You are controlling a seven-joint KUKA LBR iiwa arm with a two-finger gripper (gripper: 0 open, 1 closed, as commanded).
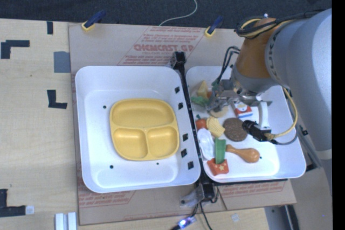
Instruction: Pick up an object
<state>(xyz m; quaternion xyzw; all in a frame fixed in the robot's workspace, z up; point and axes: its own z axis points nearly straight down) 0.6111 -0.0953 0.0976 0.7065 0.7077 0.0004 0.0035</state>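
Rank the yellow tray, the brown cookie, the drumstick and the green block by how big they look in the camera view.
1. Yellow tray, by far the largest.
2. Drumstick.
3. Brown cookie, close to the drumstick in area, so that order is unsure.
4. Green block, the smallest.

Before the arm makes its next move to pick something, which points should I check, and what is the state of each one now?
1. Gripper is over the right bin: ok.
2. Objects are available to pick, such as the brown disc and the drumstick: ok.
3. An object is between the fingers: cannot tell.
4. Objects are well separated: not ok, they are crowded along the bin's left side.
5. Yellow tray lies flat in the left bin, away from the arm: ok.
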